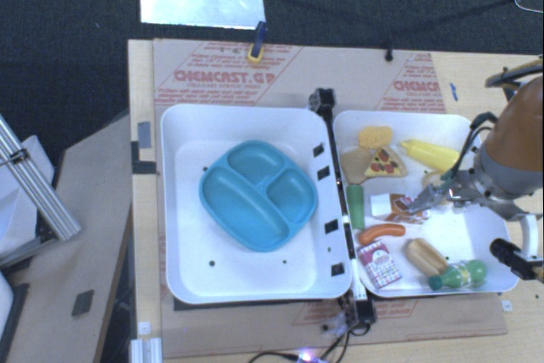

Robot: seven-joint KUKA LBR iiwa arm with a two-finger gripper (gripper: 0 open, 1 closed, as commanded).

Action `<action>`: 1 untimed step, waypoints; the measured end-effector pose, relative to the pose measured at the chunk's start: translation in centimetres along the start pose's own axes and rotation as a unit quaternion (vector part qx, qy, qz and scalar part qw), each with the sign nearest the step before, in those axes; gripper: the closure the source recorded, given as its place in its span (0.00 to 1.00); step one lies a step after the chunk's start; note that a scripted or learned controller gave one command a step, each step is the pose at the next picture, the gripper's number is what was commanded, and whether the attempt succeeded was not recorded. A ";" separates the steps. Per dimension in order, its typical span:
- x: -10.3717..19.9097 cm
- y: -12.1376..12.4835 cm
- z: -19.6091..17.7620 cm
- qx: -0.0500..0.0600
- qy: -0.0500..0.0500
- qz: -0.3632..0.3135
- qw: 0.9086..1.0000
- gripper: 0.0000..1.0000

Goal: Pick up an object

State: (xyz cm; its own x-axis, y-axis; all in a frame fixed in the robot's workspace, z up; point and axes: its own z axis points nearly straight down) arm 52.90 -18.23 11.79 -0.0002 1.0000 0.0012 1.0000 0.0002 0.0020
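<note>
Nearest the camera, along the front wall of the right bin point(476, 289), lie a red carton point(382, 263), a hot dog bun point(423, 254) and a green bottle point(459, 274). Just behind them a sausage point(382, 232) lies beside a green cylinder point(354, 205), which rests against the divider.

In the middle of that bin the hand point(422, 201) hangs low over a small red and white packet point(399, 205), its tips at the packet's right edge. Whether it is spread or pressed together I cannot tell, and nothing is plainly pinched in it. The arm point(514, 144) reaches in from the right.

Farther back sit a pizza slice point(379, 163), a yellow banana-like piece point(432, 154) and a yellow round piece point(375, 135).

The left bin point(183, 183) holds 1 blue divided plate point(257, 194).

By my reading, the step in hand is the approach or descent onto the packet, with no grasp shown. The next move would call for settling squarely over the packet, closing on its edges, then lifting straight up clear of the sausage close in front of it. The packet looks flat, so a slip seems likely.
</note>
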 end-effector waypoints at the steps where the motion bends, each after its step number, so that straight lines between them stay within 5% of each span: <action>1: 0.0 0.4 1.2 -0.005 -0.001 -0.002 1.000 0.00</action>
State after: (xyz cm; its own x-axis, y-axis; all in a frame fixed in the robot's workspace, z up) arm 53.32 -18.23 10.64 -0.0038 1.0000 -0.0001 0.9999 0.0038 0.0122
